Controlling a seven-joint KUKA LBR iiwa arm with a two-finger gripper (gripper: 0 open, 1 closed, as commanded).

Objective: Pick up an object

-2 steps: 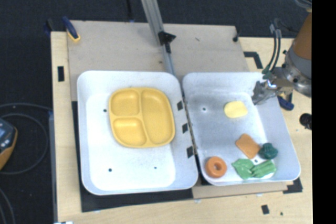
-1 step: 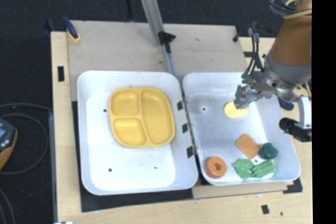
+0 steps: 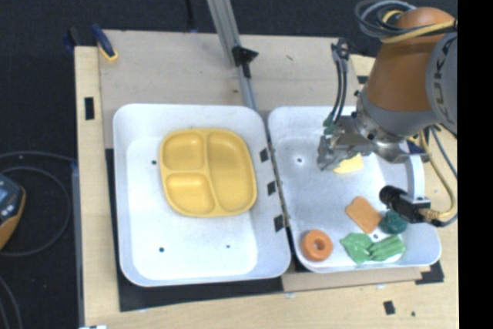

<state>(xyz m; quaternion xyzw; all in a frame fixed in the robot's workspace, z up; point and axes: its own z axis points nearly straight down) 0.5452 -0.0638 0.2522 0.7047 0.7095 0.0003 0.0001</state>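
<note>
A pale wooden bench on dark floor holds two white bins. The left bin holds a yellow divided plate. In the right bin, the gripper hangs beside a yellow piece; its grip can't be made out. Nearer, below that piece, lie an orange ring, orange block and green toy.

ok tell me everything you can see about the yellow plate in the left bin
The yellow plate is a rounded-square tray that looks like plastic, split by raised ridges into three compartments: two at the far side, one at the near left. It lies flat and right side up on the floor of the left bin, roughly at its middle, away from the walls. Nothing is seen in it or touching it.
</note>
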